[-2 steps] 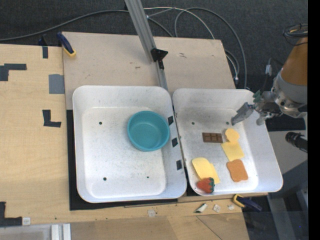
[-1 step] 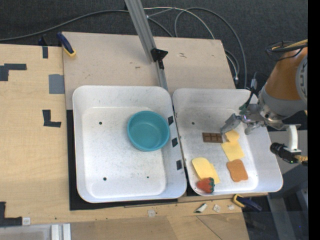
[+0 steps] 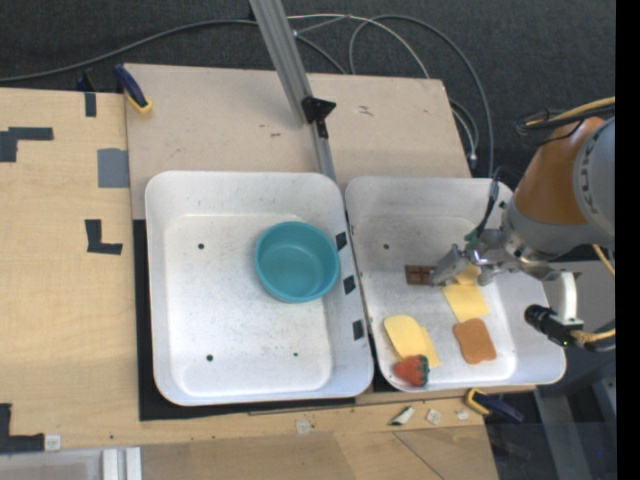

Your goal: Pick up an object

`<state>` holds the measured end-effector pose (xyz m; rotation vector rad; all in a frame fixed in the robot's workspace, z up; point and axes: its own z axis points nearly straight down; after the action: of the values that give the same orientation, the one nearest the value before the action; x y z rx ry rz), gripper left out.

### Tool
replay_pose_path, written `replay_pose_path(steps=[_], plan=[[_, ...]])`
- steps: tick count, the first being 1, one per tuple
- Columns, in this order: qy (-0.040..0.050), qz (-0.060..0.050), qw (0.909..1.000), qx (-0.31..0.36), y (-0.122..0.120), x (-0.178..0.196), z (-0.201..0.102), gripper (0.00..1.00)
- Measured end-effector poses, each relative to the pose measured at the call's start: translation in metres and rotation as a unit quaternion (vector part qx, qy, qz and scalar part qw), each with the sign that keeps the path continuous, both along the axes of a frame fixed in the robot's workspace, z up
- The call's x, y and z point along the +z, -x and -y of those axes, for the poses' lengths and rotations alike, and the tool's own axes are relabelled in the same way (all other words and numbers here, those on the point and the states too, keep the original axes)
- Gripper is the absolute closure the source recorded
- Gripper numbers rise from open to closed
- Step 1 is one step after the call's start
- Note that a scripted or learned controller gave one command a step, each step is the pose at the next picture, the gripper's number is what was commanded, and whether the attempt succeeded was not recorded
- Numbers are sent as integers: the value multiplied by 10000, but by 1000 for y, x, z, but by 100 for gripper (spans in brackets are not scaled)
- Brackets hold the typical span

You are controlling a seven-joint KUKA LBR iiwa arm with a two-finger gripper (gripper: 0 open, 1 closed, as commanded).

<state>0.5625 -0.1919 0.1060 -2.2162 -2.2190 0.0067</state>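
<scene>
I see the gripper (image 3: pixel 443 271) down low in the right bin (image 3: pixel 400 203), arm reaching in from the right. Its tips sit right at a small brown block (image 3: pixel 418 274); touching or just beside, I can't tell, and I can't tell whether it's spread or pinched either. Pale yellow slice (image 3: pixel 466 300) lies just nearer than the tips. Orange piece (image 3: pixel 475 341), yellow piece (image 3: pixel 407 335) and red item (image 3: pixel 410 371) along the near side. Left bin (image 3: pixel 190 193) has a teal bowl (image 3: pixel 295 260).
</scene>
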Motion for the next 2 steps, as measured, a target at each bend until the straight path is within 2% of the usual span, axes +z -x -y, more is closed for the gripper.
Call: replay_pose_path(steps=[1,2], plan=[[2,20,10000,9,-1,13,0,100],[14,59,10000,0,1,76,1,100]])
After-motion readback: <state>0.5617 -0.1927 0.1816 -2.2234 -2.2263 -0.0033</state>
